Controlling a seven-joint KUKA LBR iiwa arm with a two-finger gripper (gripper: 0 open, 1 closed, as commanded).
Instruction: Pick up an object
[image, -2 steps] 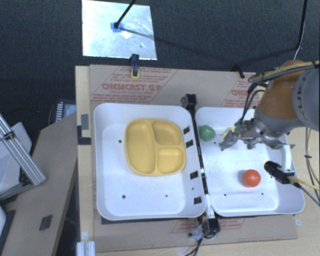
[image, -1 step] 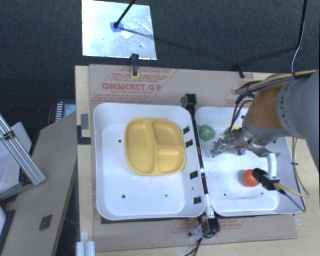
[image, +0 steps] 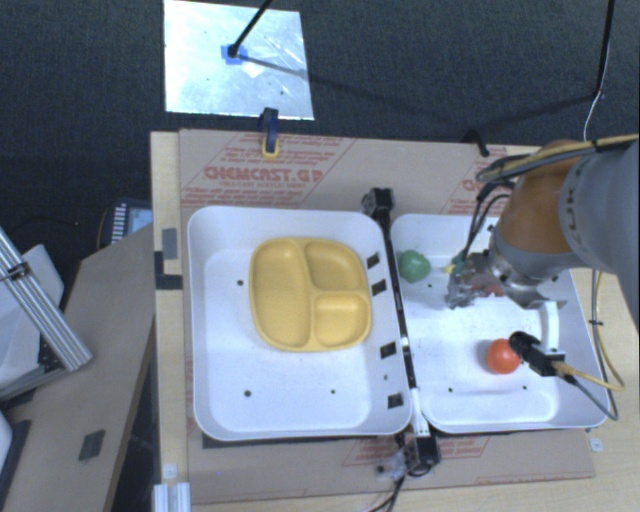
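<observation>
The right bin (image: 470, 405) holds a green ball (image: 414, 265) near its upper left and an orange-red ball (image: 501, 357) lower down toward the right. My gripper (image: 460, 293) hangs over the bin's middle, a little right of and below the green ball and up-left of the orange-red one. The grey arm with its orange band reaches in from the right above it. I see neither ball between its tips. A black part of the arm's cabling lies against the right side of the orange-red ball.
In the left bin (image: 225, 400) lies a yellow divided plate (image: 308, 293). A black divider strip (image: 392, 310) runs between the two bins. Both bins rest on a cardboard sheet (image: 300, 165), with a yellow clip (image: 270, 135) at its far edge.
</observation>
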